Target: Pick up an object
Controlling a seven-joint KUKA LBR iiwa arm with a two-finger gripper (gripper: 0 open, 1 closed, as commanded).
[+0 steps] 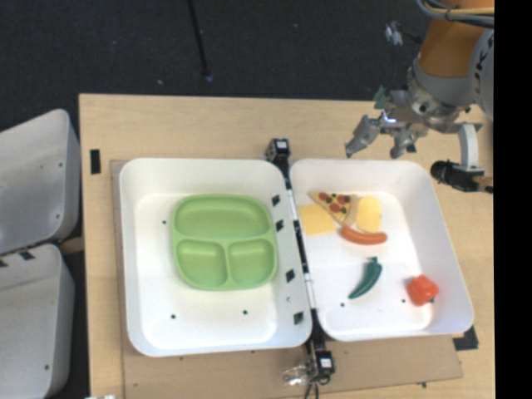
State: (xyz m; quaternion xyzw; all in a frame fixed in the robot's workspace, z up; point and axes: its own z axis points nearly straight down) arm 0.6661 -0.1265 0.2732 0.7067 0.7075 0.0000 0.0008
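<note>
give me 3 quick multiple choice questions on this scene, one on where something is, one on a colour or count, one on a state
1. Where is the green tray?
A. in the left bin
B. in the right bin
C. on the bare bench

2. What colour is the pepper in the right bin?
A. yellow
B. dark green
C. blue

3. What is the tool doing?
A. gripping the sausage
B. resting inside the tray
C. hanging open above the far rim of the right bin, holding nothing

Answers:
1. A, the tray lies flat in the middle of the left bin.
2. B, the pepper is dark green, lying below the sausage.
3. C, its fingers are spread apart with nothing between them, and the food lies nearer the camera.
</note>
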